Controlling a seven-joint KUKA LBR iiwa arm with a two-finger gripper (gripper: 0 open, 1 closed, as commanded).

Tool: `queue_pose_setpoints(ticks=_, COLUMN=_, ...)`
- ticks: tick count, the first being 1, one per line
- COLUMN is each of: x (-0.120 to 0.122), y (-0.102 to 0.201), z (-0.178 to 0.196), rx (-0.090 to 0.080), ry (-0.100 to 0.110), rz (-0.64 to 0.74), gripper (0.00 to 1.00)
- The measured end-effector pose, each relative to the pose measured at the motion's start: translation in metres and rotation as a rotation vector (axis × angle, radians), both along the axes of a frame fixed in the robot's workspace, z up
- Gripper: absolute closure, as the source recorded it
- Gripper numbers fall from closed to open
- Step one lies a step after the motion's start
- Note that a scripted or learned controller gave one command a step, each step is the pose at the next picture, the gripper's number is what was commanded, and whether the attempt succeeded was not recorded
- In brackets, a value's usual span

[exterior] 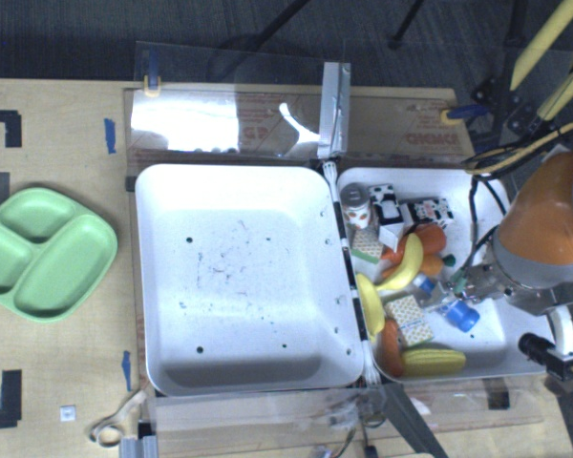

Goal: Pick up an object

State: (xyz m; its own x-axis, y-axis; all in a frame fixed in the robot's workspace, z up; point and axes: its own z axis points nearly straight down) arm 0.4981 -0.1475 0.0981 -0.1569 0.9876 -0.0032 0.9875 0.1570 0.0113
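We took the right bin [477, 184] as our landmark. All the loose stuff sat in it, heaped vs. its left wall: a banana [405, 264] curving across the middle, another yellow fruit [433, 359] along the near edge, an orange piece [390, 343] in the near-left corner, a small jar [354, 202] and some black-and-white bits [408, 205] toward the far-left corner. Prob. the pile was dumped there as pick stock, w/ the left bin [239, 275] kept bare to receive things.

The arm [546, 227] reached in over the right bin's right side, and the gripper [463, 294] hung low in the bin's middle-right. A blue object [464, 315] lay just beside it, on the near side; we judged that the likeliest target. Whether the gripper was released or clenched we couldn't tell, too small and blurred. Nothing was visibly held, so we judged the pick not yet made.

A green divided plate [46, 252] sat well left of the right bin, beyond the left one.
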Motion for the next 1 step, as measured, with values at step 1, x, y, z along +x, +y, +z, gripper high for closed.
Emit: queue_pose_setpoints(ticks=1, x=0.0189, y=0.0578, z=0.1324, rx=0.002, ry=0.011, rz=-0.009, gripper=1.00)
